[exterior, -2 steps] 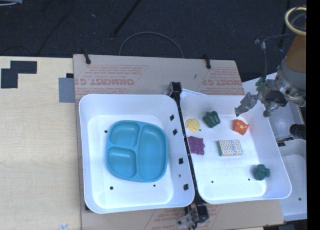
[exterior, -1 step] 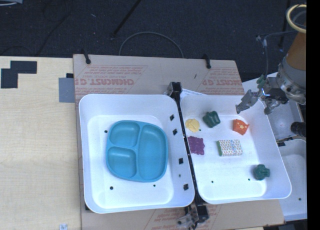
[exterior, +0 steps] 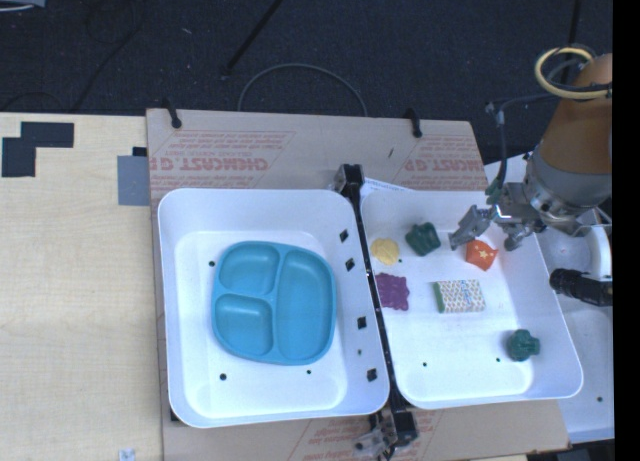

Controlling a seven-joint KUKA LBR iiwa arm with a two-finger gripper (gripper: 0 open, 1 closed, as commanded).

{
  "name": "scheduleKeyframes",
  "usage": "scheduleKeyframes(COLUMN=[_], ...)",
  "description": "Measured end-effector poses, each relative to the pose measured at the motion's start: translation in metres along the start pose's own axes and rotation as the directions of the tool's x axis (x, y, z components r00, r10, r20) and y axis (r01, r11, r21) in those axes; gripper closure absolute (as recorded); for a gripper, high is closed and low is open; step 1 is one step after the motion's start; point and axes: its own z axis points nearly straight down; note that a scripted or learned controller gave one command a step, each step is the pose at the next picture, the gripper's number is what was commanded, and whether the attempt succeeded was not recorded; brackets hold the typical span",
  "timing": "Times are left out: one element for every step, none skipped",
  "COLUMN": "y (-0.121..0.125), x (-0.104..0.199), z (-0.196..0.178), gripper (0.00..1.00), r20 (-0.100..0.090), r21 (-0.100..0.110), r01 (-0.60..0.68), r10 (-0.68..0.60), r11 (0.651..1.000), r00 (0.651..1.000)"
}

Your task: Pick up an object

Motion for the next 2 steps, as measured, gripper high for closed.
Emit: scheduleKeyframes(y=[0.001,-0.011], x=[0.0,0.001], z=[0.044,0.1], gripper=[0.0,0.0], r20=[0.001,0.0], r21=[-0.001,0.001], r01=[-0.001,-0.001], r10=[0.001,0.001], r11=[1.0,1.0], r00=[1.0,1.0])
